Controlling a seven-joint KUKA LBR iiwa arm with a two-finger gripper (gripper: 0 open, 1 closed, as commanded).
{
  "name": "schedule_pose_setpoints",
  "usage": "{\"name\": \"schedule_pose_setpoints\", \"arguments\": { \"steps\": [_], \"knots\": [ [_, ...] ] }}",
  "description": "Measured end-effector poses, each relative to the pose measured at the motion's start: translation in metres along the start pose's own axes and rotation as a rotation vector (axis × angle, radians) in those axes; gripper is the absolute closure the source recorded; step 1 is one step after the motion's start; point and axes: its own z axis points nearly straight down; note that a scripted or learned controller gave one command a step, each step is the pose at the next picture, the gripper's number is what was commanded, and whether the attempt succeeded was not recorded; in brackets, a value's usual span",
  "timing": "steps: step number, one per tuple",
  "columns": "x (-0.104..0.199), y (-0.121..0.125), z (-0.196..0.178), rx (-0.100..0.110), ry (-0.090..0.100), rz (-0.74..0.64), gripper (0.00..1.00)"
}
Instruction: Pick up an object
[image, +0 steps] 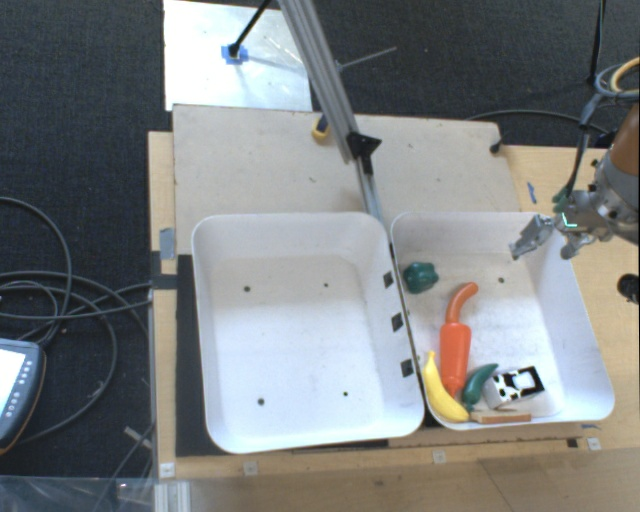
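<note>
Now, arm: reaching in at the right edge of the frame, grey with an orange band, wrist hanging over the upper right rim of the right bin (575, 290).
Jaws (545, 235): poised above the upper right corner of the right bin, nothing between them; whether they are spread or pressed together, I cannot tell from this angle.
Carrot (456, 340): orange, lying lengthwise in the middle of the right bin, well apart from the jaws.
Banana (441, 390): yellow, lower left of the right bin, touching the carrot's lower end.
Green lump (420, 276): upper left of the right bin, just beside the wall.
Green piece (478, 382): dark, just right of the carrot's lower end.
Black-and-white block (516, 385): lower right of the frame, near the bin's bottom rim.
Left bin (300, 330): centre-left of the frame, side by side with the right one on the table (250, 160).
</note>
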Motion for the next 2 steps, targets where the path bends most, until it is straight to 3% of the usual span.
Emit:
{"name": "schedule_pose_setpoints", "arguments": {
  "steps": [1, 2],
  "knots": [
    [0.000, 0.001, -0.002, -0.003, -0.002, -0.002, 0.00],
    [0.003, -0.006, 0.042, 0.000, -0.001, 0.002, 0.00]
  ]
}}
